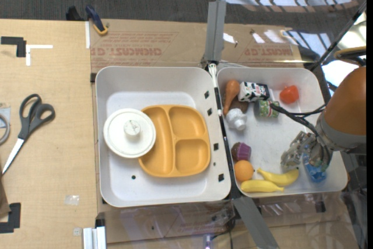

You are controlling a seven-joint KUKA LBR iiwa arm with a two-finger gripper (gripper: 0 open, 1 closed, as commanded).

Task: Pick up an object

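Note:
My gripper (301,150) is low in the right bin (274,73), near its front right corner, under the grey arm with its orange band (349,103). A blue object (316,172) lies just right of and below it, partly covered by the wrist; I cannot tell if they touch. Two yellow bananas (270,181) lie in front of the gripper on its left. An orange (243,170) and a purple piece (241,151) sit further left. Toward the back are a red tomato (289,94), a green can (268,108), a small carton (253,90), a brown drumstick (231,93) and a white garlic (236,119).
The left bin (111,183) holds a yellow divided plate (175,148) and a white round lid (129,131). Scissors (29,119) lie on the bench at the left. Black cables (297,114) run across the right bin to the wrist.

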